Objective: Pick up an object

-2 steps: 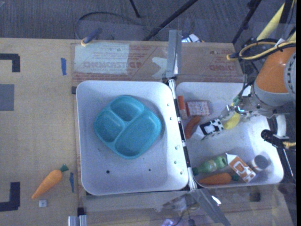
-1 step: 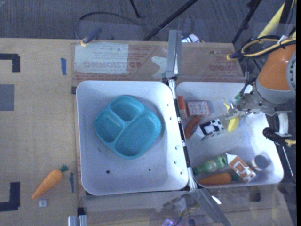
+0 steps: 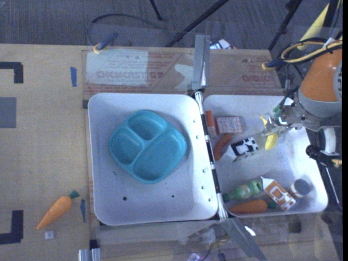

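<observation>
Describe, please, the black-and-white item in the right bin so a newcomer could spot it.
Start at the right white bin. Near its middle, just right of a reddish sausage, lies the small cow-patterned carton. It alone has black-and-white patches.

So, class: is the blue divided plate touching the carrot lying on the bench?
Apart. The camera view shows the blue divided plate inside the left bin, while the carrot lies outside it on the bench, the bin's rim between them.

This is a robotics lab: a plywood bench (image 3: 43,145) marked with black and blue tape carries two white bins (image 3: 103,200) of toy food, with tripod legs (image 3: 212,7) and loose cables (image 3: 304,45) on grey carpet (image 3: 54,10) behind it.
</observation>
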`<state>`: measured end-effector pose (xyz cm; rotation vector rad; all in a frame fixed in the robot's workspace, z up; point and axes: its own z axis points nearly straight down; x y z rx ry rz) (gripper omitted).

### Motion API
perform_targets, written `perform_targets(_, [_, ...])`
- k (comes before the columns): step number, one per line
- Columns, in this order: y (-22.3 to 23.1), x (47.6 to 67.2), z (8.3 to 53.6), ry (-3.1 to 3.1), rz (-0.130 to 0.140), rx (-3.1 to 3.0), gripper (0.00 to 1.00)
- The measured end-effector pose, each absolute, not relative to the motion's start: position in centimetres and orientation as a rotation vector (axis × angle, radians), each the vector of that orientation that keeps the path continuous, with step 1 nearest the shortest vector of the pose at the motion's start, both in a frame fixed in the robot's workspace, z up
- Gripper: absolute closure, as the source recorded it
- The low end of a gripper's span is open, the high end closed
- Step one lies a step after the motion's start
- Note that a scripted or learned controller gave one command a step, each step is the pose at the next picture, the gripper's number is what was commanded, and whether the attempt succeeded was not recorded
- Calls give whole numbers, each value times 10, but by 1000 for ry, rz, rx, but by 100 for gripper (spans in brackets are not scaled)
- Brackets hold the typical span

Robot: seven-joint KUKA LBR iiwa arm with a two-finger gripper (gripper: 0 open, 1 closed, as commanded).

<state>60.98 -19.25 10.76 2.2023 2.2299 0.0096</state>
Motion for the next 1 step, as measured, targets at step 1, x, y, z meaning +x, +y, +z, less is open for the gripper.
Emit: perform_targets(1, [-145,632,206,2165,1,2274,100])
